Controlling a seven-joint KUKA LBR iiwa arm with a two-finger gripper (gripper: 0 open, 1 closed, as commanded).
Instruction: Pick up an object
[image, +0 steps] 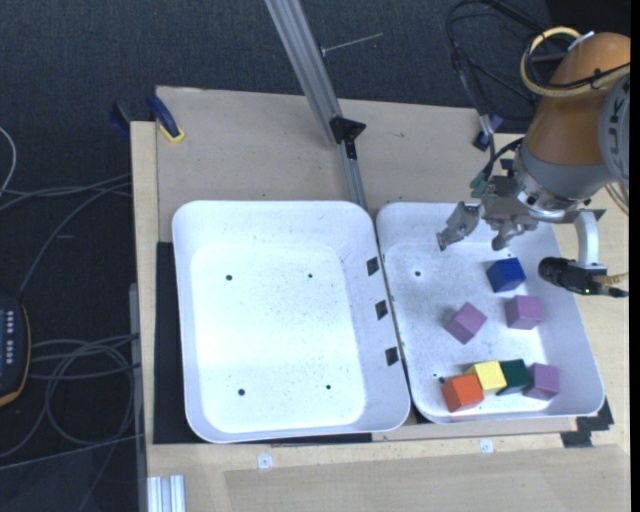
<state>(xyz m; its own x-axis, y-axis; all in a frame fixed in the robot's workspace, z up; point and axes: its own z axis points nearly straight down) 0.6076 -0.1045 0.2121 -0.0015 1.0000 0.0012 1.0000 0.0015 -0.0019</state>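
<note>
Blocks lie scattered in the right bin (572, 330), in the right half of the frame: a blue cube (505, 274) uppermost, two purple cubes (466, 322) (524, 311) below it, and along the bin's lower edge a row of orange block (462, 392), yellow block (489, 375), green block (515, 374) and a third purple cube (545, 380). The hand (478, 231) hangs above the bin's upper part, fingers spread apart with nothing between them, up and left of the blue cube. The left bin (200, 300) sits beside it on the counter (260, 150).
</note>
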